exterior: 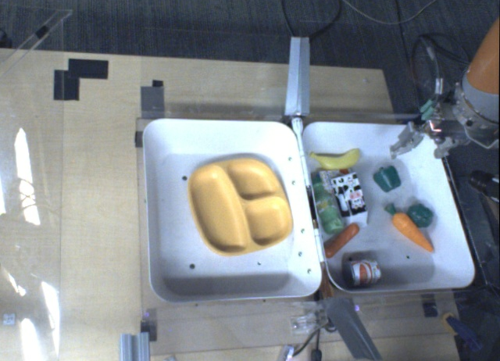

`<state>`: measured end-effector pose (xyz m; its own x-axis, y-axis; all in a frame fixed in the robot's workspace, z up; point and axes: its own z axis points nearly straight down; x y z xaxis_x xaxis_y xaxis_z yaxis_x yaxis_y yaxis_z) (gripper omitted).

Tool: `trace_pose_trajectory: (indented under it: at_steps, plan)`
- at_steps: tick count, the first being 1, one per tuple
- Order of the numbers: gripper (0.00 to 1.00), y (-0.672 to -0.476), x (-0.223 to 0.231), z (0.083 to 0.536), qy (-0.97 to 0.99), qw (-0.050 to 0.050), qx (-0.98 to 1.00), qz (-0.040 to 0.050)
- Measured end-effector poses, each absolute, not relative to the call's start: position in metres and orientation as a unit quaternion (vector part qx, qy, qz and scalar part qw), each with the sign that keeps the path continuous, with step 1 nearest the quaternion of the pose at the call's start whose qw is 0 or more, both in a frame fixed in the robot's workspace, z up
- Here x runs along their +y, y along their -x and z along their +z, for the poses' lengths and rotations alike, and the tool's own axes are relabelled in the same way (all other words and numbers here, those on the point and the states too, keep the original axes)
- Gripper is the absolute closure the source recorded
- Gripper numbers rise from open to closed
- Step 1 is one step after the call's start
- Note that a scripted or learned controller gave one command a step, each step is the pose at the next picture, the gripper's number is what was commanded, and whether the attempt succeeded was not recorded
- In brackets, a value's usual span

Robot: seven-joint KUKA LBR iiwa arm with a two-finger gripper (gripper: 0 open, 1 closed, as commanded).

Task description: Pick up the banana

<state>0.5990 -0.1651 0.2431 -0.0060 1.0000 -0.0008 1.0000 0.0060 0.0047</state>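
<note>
Leftmost, we see the left bin (156,219) holding a yellow tray (238,203) with three compartments. Taking the banana (336,159) as our landmark, that tray lies well to its left, across the divider between the bins. The banana itself lies in the right bin (461,266), at the upper left, close to the divider. Just below it we find a white box (348,191) with dark print and a green packet (328,211). Further below are a red sausage (341,239) and a can (362,271). To the banana's right we see a green pepper (387,178), and lower right of it a carrot (412,230) with a green top. Well right of the banana, the gripper (426,138) hangs over the bin's upper right corner, fingers spread apart with nothing between them.
</note>
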Motion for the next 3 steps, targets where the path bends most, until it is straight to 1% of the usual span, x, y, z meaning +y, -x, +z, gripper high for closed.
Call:
trace_pose_trajectory:
  at_steps: [1,2,3]
  plan:
    - [0.00,-0.599,-0.165,0.243,-0.705,0.002,0.709,0.0014]
    - [0.00,-0.652,-0.092,0.131,-0.649,0.001,0.761,0.0012]
    - [0.00,-0.661,-0.096,0.090,-0.621,0.002,0.784,0.0016]
